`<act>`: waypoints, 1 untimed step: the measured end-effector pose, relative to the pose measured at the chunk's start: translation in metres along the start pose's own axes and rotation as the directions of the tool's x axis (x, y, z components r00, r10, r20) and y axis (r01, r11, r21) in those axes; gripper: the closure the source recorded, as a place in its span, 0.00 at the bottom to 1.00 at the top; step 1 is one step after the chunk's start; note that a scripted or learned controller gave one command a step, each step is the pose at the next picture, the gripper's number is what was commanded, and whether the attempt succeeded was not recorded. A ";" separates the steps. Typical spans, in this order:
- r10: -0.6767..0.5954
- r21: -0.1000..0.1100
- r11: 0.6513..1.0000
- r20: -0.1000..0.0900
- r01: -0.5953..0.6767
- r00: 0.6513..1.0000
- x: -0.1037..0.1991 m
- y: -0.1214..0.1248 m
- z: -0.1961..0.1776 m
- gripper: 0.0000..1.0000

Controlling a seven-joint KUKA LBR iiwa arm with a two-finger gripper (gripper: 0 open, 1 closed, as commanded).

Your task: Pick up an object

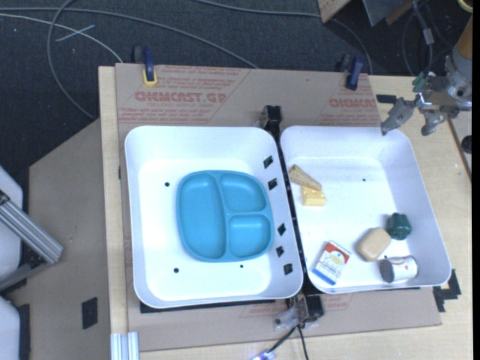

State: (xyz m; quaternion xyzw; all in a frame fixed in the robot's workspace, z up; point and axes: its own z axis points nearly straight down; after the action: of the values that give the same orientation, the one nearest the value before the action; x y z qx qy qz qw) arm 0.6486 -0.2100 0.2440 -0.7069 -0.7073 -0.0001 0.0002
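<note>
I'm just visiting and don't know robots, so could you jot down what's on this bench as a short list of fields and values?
left bin: holds a blue divided plate
right bin: holds six small things
upper part of right bin: tan wedge touching a yellow block
lower part of right bin: small carton, beige lump, dark green object, white cylinder
claw: open, above the right bin's far right corner, holding nothing

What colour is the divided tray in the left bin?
Light blue all over, a plain three-compartment tray, shown clearly in the camera view.
</note>
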 end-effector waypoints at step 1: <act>0.000 0.006 1.000 -0.002 0.000 1.000 0.002 -0.001 0.063 0.00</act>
State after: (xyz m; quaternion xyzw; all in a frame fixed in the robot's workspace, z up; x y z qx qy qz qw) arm 0.6475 -0.2076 0.1812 -0.7068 -0.7074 0.0013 0.0028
